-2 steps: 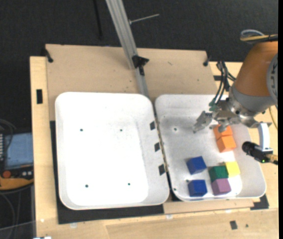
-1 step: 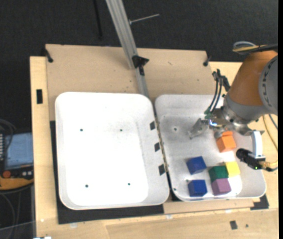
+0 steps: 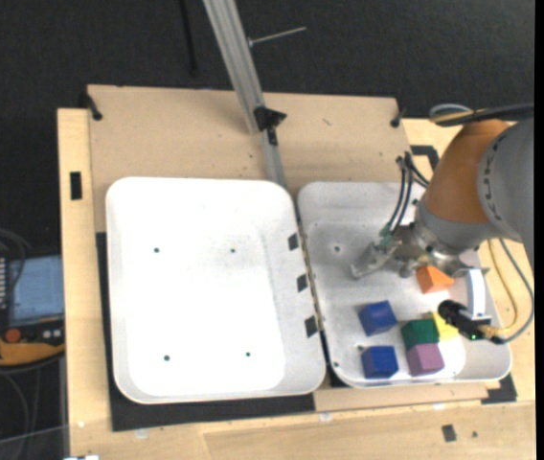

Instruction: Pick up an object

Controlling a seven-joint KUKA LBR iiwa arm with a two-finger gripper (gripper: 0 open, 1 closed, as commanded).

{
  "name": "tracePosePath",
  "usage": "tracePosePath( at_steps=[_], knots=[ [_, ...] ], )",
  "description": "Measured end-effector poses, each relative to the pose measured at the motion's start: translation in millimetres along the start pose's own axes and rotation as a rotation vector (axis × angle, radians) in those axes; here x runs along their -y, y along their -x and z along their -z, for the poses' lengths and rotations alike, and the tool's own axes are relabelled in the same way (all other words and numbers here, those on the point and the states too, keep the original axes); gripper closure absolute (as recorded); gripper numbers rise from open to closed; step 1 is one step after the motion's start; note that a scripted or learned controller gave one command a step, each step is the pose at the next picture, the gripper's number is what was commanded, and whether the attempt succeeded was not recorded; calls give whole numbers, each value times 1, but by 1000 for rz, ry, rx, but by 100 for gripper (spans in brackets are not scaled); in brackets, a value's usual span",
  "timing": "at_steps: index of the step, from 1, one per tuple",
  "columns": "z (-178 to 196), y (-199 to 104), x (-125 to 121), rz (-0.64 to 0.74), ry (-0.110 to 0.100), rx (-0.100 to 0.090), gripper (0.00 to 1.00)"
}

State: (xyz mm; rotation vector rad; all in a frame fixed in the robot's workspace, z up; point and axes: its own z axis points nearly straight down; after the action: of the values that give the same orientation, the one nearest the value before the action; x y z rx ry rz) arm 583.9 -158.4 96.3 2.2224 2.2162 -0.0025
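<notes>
Right bin [image 3: 349,209]: upper and left floor bare, room to move there; blocks crowd its lower right corner. End effector [image 3: 373,260] sits low over mid-bin floor, nothing visibly between the fingers; spread or pressed together, cannot tell. Orange block [image 3: 434,278] just beside the wrist, partly hidden. Two blue cubes [image 3: 376,316] [image 3: 380,360], green cube [image 3: 419,333], purple cube [image 3: 426,357], yellow piece [image 3: 447,326] near the right rim. Left bin [image 3: 205,286] beside it on the desk [image 3: 186,132].

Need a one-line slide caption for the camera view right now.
KUKA arm's gripper hovers in the right bin near an orange block, two blue blocks, green and purple ones.
</notes>
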Motion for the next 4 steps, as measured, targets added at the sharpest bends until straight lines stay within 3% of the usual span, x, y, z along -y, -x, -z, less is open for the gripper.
tracePosePath(
  at_steps=[1,3,4],
  knots=[
    [13,0,-1,-7,6,-2,100],
    [115,6,-15,6,6,-2,100],
    [114,-41,-15,9,0,-4,100]
  ],
)
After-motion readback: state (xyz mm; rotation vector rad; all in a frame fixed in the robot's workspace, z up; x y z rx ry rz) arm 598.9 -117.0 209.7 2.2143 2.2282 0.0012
